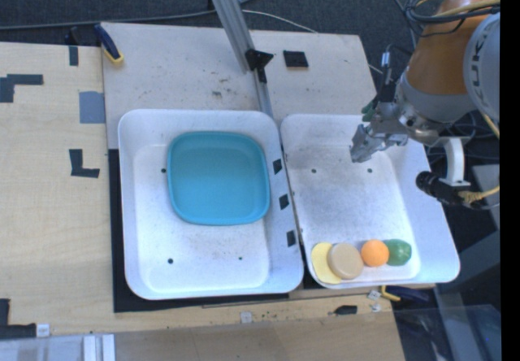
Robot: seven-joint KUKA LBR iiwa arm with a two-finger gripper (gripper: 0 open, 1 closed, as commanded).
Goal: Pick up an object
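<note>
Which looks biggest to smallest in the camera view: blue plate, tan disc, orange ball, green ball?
1. blue plate, by far the largest.
2. tan disc.
3. orange ball.
4. green ball: partly hidden behind the orange one, so these two may really be alike.

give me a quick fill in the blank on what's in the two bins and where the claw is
1. The left bin holds a square plate whose colour is ____.
2. The small items lined up along the near edge of the right bin number ____.
3. The round piece between the beige disc and the green piece is coloured ____.
4. The claw hangs over the ____ bin, apart from the row of small items.

Missing words: blue; four; orange; right
</note>
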